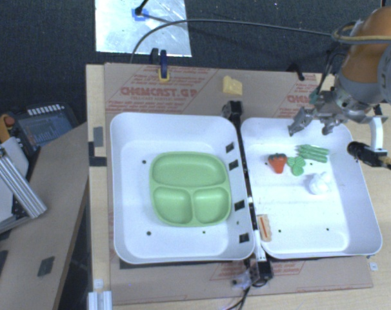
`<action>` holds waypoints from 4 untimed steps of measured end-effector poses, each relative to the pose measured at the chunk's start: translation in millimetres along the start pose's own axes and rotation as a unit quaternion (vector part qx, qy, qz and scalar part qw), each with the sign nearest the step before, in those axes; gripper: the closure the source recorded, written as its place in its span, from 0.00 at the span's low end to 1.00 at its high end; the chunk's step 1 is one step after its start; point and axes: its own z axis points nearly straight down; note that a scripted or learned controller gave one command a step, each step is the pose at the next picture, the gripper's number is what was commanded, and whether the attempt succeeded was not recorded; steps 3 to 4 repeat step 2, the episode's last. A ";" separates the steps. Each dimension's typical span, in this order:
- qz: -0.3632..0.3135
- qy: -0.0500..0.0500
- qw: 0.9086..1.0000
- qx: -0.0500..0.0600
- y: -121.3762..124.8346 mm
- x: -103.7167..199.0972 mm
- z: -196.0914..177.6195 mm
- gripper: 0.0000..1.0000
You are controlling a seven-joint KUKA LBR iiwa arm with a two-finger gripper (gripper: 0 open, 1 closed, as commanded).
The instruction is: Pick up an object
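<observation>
White toy (319, 184) and green beans (311, 152) lie below the spread, empty jaws.

You get even, bright overhead light; white bins (182, 124) near blown out, foil sheet (142, 17) far left glares, shadows soft, overall slightly soft focus, grainy.

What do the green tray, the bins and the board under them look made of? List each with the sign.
Green tray: likely moulded plastic, matte; uniform pale green, rounded compartment edges.
Bins: probably thin formed plastic, white, slight sheen; soft rounded rims.
Board: cardboard by its look; tan, dull surface with red printed lettering.
</observation>
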 end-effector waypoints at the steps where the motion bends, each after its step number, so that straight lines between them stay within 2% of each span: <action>1: -0.001 -0.001 1.000 -0.007 2.8 0.4 -9.4 0.00; 2: -0.003 -0.001 1.000 -0.006 6.6 5.3 33.1 0.00; 4: -0.003 -0.001 1.000 -0.006 6.6 5.3 33.1 0.00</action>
